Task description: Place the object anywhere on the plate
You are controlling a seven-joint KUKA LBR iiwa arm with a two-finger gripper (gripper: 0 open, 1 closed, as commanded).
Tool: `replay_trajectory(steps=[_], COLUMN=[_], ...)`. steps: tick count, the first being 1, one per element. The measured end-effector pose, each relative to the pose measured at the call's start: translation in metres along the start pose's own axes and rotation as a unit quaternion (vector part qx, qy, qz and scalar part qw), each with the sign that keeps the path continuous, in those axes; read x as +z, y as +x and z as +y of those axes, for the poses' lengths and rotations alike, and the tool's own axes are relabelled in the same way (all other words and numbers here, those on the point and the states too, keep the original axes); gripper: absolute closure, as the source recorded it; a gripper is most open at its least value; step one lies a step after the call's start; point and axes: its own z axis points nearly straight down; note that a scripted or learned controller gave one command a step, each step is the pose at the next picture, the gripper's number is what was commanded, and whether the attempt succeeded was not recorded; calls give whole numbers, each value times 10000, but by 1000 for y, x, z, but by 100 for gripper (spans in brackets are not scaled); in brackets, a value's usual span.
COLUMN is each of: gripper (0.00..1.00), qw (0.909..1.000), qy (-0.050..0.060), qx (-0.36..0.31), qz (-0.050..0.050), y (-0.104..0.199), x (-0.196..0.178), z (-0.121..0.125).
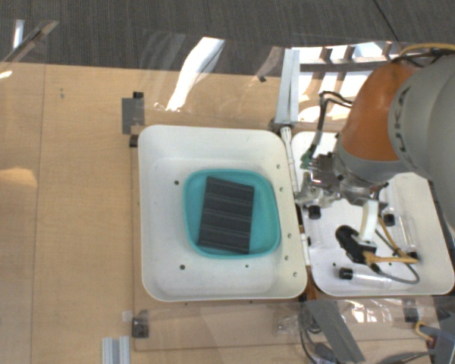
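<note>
Camera view, from above the bench (61,203): two shallow white bins stand side by side on the pale wood. The left bin (159,203) holds a teal plate (267,230) with rounded corners, set about in the middle of the bin floor. The object (226,215) – a dark grey, ribbed, flat rectangular block – lies on that plate, its long side running up and down the picture with a slight tilt. It rests wholly inside the plate's rim, with teal showing on all four sides, a little more on the right than on the left.

The arm (421,112) reaches in from the right and hangs over the right bin (432,275), covering most of its upper part. Its orange band (368,112) sits above the grey wrist. The gripper (318,194) is at the left edge of the right bin, just beside the wall the two bins share, and well apart from the object on the plate. The wrist and its fittings hide it from above, so I cannot tell whether it is wide or narrow – nothing can be seen held in it.

A small dark clamp (134,116) stands on the bench near the upper left corner of the left bin, and another (139,325) near its lower left corner. Dark grey carpet (174,6) runs along the top, beyond the bench.
</note>
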Motion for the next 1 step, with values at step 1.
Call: replay_trajectory(steps=[1], gripper=[100], qw=[9957], qy=[4], qx=[-928], qz=[1], y=[104], x=[1], z=[18])
